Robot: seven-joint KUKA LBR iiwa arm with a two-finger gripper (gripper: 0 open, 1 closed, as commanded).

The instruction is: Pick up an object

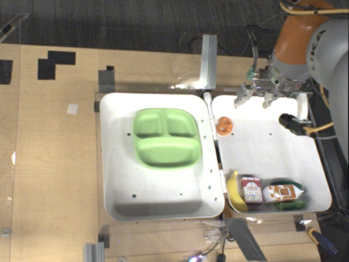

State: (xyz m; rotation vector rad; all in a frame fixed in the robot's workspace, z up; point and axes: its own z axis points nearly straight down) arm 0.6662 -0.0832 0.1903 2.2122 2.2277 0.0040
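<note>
1. Currently the pincer (255, 96) is hanging over the far edge of the right bin (272, 146), its two fingers spread apart and gripping nothing.
2. Nearest to it, a little to its left and toward the camera, a small orange piece (224, 125) is lying alone against the wall between the bins; this is looking like the easiest pick.
3. Going for it well is likely meaning turning the fingers so that neither is coming down on that wall, then dropping straight over the piece before closing.
4. Well apart from the pincer, along the near edge of the same bin, a banana (234, 192), a red carton (250, 190), a brown carton (280, 192) and something green (289, 204) are sitting packed together; fingers are probably struggling to slip between them.
5. Farther left of the pincer, a green tray (166, 137) is resting in the left bin (117, 146), likely too broad and flat for gripping.
</note>
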